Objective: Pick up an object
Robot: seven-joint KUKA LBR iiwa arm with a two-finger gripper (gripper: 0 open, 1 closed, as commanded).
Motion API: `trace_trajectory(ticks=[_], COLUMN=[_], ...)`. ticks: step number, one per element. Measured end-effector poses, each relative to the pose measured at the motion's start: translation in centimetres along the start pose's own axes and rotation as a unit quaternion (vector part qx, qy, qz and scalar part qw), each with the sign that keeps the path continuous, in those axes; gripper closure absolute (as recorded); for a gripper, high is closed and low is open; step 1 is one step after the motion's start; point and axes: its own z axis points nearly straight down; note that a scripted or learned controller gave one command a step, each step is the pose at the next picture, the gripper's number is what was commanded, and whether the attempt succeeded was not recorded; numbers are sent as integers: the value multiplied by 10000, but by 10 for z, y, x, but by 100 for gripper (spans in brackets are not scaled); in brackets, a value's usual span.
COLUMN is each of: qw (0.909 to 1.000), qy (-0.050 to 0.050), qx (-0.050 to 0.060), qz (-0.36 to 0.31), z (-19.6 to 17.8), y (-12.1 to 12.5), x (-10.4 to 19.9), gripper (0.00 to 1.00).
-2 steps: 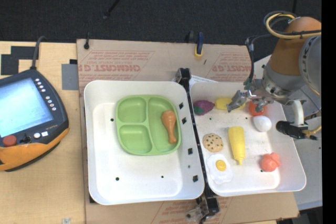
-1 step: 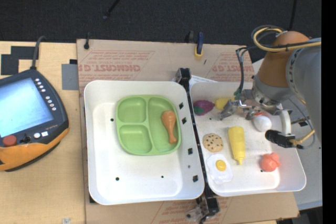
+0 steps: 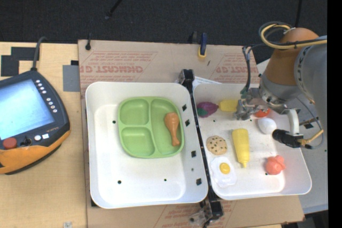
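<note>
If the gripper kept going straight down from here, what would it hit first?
Probably the small red piece lying right by the gripper, or bare floor of the right bin; depth is unclear.

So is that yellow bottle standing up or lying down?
Lying down. The yellow bottle rests lengthwise on the floor of the right bin, its whole side showing, between the cookie and the pink toy.

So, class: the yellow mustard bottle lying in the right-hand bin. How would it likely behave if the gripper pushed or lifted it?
The mustard bottle lies on its side on the right bin's flat floor, so a sideways push would probably roll it. Its rounded, smooth-looking body could slip between fingers. It looks like a toy, so it is likely light and stiff.
</note>
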Motion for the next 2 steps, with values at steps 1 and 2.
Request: trace_trajectory(ticks=[1, 2], qw=[10000, 10000], qy=[-8, -12], qx=[-27, -36], qz=[52, 58], z=[-43, -104], y=[-1, -8], x=[1, 0], gripper=[100, 100])
